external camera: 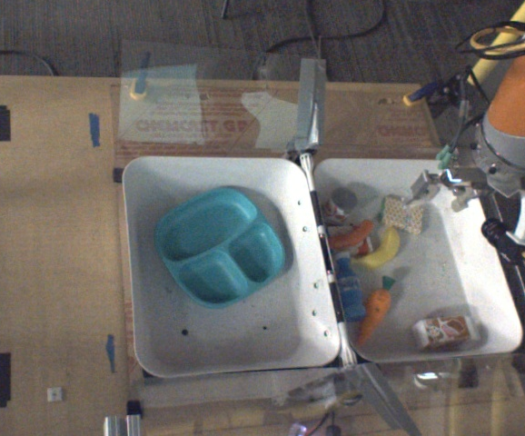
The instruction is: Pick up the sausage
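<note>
Sausage lay in the right bin, near its left wall, just left of the banana, which we take as our landmark. Below the banana stood a carrot; just above it sat a tan cracker-like block, though we saw it poorly. Up and right of the banana hung the gripper, fingers spread and holding nothing. A teal plate lay far left, in the left bin.

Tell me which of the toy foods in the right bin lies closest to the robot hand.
The waffle-like beige square, just left of the hand. The banana, sausage, carrot and small carton all lie farther away.
</note>
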Action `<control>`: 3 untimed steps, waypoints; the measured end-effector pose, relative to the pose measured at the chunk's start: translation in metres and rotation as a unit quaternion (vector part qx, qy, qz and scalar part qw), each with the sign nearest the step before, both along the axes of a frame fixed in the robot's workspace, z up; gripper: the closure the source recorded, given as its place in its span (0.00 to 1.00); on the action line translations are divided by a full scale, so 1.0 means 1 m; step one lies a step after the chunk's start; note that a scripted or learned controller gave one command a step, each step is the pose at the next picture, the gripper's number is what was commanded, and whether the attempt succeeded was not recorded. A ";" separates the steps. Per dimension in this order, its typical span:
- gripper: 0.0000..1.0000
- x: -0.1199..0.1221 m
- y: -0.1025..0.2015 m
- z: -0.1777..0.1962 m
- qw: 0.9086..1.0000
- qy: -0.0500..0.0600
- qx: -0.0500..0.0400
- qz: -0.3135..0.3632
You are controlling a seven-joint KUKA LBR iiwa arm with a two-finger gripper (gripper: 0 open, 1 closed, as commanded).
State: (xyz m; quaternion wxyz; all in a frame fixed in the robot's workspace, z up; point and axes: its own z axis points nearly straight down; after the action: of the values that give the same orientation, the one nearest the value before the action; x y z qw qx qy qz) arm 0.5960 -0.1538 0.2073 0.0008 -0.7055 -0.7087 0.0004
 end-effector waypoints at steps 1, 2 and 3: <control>0.00 0.050 0.035 -0.111 0.986 -0.010 -0.002 -0.164; 1.00 0.052 0.036 -0.098 0.987 -0.013 -0.002 -0.163; 1.00 0.071 0.079 0.034 0.998 -0.001 -0.001 -0.064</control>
State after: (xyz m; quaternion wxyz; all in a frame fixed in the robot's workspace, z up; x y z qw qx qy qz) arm 0.6674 -0.0745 0.2413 -0.0005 -0.7494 -0.6621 0.0002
